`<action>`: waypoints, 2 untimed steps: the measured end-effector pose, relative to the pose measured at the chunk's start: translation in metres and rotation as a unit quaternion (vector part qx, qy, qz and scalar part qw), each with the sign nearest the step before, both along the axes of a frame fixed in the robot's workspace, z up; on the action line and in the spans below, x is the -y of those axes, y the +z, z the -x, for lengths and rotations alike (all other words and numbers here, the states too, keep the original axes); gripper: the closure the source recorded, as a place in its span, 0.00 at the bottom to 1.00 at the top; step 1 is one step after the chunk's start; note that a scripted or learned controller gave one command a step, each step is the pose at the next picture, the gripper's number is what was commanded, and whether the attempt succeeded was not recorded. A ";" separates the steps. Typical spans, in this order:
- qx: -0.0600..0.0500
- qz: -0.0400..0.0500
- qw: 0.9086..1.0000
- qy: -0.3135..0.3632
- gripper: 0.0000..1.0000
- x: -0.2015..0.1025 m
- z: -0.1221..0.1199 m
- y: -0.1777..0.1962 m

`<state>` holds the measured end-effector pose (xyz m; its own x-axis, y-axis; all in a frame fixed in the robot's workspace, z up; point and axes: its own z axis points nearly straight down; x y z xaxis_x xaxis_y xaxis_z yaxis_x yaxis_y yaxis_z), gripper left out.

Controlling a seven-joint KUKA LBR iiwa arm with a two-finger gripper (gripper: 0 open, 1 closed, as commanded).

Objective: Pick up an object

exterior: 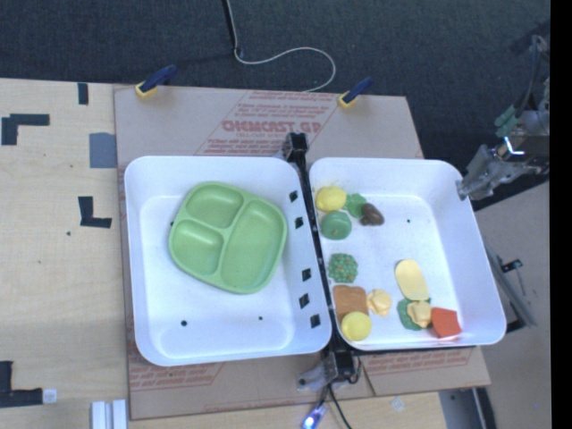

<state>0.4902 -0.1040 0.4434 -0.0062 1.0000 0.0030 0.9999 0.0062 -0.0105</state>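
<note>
Green plate (229, 236) in left bin (143, 266), toy foods (336, 225) in right bin (465, 266)

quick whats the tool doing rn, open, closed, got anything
tool: cannot be told; it sits at the right bin's upper right rim, with nothing visibly held.

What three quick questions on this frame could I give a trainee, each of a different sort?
1. True or false: the green divided plate lies in the left bin.
2. Which item sits nearest the right bin's near right corner? A) red-orange block B) brown piece C) yellow ball
3. Fill in: the hand sits outside the right bin's ___ rim.

Key: 1 true; 2 A; 3 right.
</note>
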 end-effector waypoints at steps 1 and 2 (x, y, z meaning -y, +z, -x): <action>0.000 0.001 1.000 0.000 1.00 -0.056 0.008 -0.083; 0.010 0.001 1.000 0.000 1.00 -0.084 0.006 0.025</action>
<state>0.4843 -0.0202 0.4684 -0.0056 1.0000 0.0002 0.9999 0.0056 0.0104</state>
